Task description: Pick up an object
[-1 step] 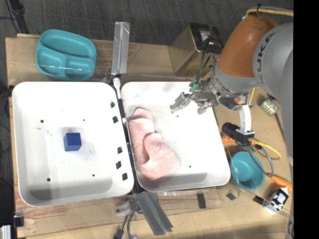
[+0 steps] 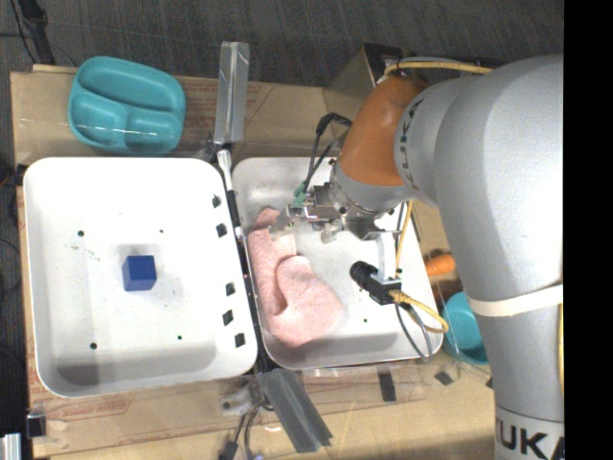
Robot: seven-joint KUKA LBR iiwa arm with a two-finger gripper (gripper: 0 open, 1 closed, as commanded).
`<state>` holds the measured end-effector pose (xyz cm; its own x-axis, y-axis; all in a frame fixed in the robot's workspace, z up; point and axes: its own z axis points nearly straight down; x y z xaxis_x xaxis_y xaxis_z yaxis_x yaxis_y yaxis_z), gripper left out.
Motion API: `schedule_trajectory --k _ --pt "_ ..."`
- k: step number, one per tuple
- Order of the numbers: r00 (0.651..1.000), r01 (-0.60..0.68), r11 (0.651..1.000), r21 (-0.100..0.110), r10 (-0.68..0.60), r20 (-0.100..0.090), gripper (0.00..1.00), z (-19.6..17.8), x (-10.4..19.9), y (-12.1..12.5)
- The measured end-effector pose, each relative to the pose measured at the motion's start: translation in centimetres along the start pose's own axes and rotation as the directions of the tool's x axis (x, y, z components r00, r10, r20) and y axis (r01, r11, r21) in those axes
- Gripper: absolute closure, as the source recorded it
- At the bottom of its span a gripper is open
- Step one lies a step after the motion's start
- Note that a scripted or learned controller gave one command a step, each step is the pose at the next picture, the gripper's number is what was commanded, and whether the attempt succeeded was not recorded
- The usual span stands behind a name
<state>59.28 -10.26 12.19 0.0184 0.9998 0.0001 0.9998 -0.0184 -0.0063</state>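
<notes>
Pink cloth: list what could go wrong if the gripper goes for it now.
1. The gripper hangs over the upper edge of the pink cloth, near the bin wall; it may pinch only a fold that slips out.
2. The cloth lies bunched against that wall, so lifting might drag or snag it.

We see a pale pink cloth [image 2: 292, 290], soft and crumpled into folds, lying just to the right of the middle rim [image 2: 239, 257] where the two bins meet. Its long side runs along that rim, touching it or nearly so. A small blue cube [image 2: 140, 271] rests on one flat face well to the left of the same rim.
</notes>
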Motion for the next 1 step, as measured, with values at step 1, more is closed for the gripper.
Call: schedule_trajectory --k 1 --pt "0.996 0.084 0.996 -0.004 -0.084 0.0 0.0 2.98 -0.04 6.43"
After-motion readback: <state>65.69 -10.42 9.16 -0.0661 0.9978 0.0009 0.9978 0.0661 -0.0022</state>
